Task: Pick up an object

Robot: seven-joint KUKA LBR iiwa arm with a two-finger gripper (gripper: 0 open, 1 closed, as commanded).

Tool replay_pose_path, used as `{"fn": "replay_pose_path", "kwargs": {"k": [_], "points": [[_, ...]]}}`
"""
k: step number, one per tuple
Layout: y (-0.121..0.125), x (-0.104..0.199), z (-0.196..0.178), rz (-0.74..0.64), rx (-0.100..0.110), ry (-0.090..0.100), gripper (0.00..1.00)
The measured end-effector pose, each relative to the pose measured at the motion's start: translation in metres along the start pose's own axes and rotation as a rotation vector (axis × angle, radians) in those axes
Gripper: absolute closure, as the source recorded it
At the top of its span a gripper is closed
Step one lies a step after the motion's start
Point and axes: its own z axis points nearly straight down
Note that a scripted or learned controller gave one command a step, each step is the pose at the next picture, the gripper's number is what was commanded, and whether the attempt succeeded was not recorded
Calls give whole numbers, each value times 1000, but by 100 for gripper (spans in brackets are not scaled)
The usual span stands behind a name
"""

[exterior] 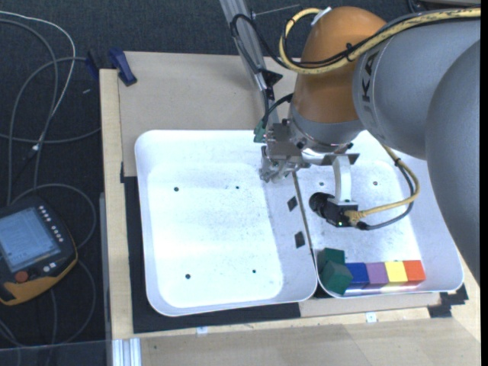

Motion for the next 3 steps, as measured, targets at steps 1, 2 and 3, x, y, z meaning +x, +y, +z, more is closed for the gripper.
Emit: {"fn": "replay_pose_path", "kwargs": {"k": [1, 2, 3], "points": [[0, 0, -10, -1, -1, 0, 100], [1, 1, -21, -3, -2, 0, 100], [-12, 0, -84, 0, -6, 0, 100]]}}
